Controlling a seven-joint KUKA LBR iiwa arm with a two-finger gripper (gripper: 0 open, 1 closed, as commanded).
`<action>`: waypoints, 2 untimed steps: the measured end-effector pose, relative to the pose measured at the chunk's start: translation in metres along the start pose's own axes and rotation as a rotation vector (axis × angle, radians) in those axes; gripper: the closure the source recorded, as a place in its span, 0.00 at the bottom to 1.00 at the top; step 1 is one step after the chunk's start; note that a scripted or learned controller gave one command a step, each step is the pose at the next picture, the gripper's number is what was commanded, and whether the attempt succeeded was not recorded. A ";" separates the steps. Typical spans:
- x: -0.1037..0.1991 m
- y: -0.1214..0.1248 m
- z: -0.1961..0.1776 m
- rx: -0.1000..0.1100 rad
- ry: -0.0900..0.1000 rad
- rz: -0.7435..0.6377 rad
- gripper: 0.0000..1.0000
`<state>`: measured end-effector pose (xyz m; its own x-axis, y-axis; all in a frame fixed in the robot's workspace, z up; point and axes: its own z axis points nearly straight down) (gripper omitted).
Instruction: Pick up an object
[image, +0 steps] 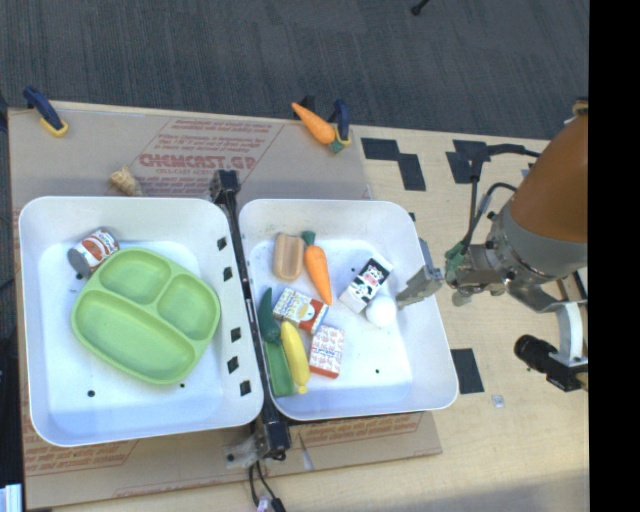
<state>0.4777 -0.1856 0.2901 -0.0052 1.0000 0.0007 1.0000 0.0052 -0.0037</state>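
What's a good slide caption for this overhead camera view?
KUKA arm's gripper poised at the right bin beside a white egg and milk carton; green divided plate in the left bin.

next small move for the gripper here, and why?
Probably ease the gripper a little further left and down toward the white egg. It sits at the right bin's right rim with nothing between its fingers, and the egg, beside the milk carton, is the nearest object.
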 end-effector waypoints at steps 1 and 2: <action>-0.007 -0.002 0.167 0.002 0.001 -0.002 0.00; 0.054 0.002 0.195 -0.010 -0.005 0.000 0.00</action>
<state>0.4788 -0.1311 0.0948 -0.0056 1.0000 -0.0044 1.0000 0.0056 0.0064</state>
